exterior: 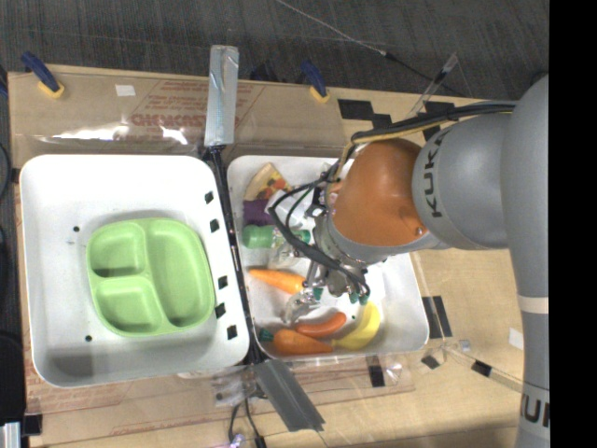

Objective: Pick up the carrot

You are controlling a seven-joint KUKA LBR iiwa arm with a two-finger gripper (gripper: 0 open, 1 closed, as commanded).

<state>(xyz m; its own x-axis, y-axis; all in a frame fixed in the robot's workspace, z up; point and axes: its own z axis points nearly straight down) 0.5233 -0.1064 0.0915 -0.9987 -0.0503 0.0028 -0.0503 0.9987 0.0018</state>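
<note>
The arm's orange band and grey wrist cover the middle of the right bin (pixel 410 299), hiding whatever lies beneath, and the gripper (pixel 312 299) hangs under them among cables, too cluttered to tell how it is set. One carrot (pixel 275 279) lies just left of the gripper, near the bin's left wall. Nearer the front edge lie one red-orange sausage-like piece (pixel 320 324), one longer orange piece (pixel 297 343) and one banana (pixel 364 326). Farther back sit a purple item (pixel 256 212), a green one (pixel 258 237) and a half-hidden wedge (pixel 266 177). The left bin (pixel 47 250) holds one green divided plate (pixel 149 275) with three compartments.
</note>
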